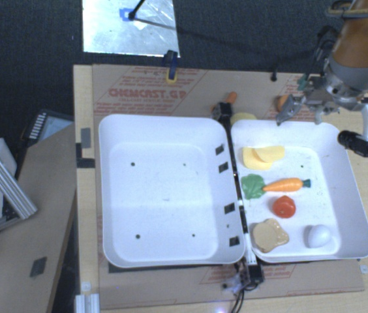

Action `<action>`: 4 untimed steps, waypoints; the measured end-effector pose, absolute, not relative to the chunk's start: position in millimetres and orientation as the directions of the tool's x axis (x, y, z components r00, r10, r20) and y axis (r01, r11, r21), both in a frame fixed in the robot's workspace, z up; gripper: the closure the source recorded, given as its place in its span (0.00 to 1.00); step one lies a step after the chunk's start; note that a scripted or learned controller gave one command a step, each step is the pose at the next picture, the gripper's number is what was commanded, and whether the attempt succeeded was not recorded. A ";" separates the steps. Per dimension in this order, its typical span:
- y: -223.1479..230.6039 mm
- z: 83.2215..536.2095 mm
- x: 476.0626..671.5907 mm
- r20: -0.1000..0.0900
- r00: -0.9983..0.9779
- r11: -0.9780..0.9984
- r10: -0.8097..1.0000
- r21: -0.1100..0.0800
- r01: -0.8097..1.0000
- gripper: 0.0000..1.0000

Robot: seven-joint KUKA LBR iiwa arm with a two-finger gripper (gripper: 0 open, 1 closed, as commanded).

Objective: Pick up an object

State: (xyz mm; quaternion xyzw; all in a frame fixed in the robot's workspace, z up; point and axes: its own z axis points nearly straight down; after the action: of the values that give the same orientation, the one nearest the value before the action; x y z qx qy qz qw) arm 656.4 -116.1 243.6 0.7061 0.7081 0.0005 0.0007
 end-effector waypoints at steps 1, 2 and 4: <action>-110.0 84.0 653.6 0.002 -0.003 0.003 1.000 -0.008 1.000 0.00; -97.7 85.6 670.0 0.000 -0.006 0.006 1.000 0.004 1.000 0.00; -98.6 99.3 624.2 -0.001 -0.003 0.003 1.000 0.013 1.000 1.00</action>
State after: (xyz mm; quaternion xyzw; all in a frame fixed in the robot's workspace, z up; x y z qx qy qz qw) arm 624.2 -98.6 99.3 0.7061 0.7081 0.0043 0.0050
